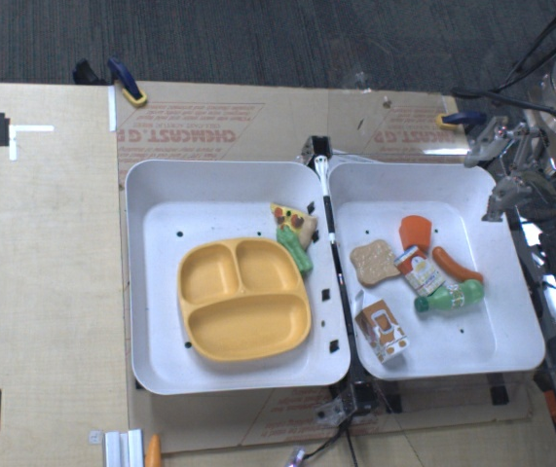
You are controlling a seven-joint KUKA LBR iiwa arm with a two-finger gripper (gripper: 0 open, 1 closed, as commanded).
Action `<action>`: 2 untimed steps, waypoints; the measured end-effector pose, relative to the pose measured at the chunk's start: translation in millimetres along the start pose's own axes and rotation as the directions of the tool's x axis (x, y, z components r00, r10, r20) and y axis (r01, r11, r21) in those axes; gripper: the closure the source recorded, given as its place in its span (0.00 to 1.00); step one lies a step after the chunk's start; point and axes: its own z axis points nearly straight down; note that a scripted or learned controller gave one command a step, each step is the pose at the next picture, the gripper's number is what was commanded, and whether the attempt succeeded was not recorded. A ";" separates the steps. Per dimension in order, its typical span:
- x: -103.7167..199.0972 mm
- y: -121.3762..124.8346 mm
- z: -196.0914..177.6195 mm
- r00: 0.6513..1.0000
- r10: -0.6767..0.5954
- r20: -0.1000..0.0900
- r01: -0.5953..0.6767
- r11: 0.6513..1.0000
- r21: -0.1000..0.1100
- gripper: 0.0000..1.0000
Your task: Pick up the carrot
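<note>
The carrot (415, 232), a short orange tapered piece, lies in the right bin (511, 353) near its middle, partly under a small snack packet (422, 272). My gripper (507, 185) hangs at the bin's far right corner, up and to the right of the carrot and well apart from it. It is a tangle of grey metal and cables, and nothing shows between its fingers.
Around the carrot lie a toast slice (373, 262), a red-orange sausage (458, 264), a green bottle (450, 298) and a small carton (382, 330). The left bin (151, 261) holds a yellow divided plate (245, 300), a pizza slice (295, 221) and a green piece (295, 248).
</note>
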 end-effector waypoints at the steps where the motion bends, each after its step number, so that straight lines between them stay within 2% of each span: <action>1: 40.8 83.0 -32.0 1.000 0.026 0.000 -0.026 1.000 -0.001 0.00; 2: 76.5 152.7 89.4 0.993 0.119 -0.002 -0.119 0.993 -0.001 0.00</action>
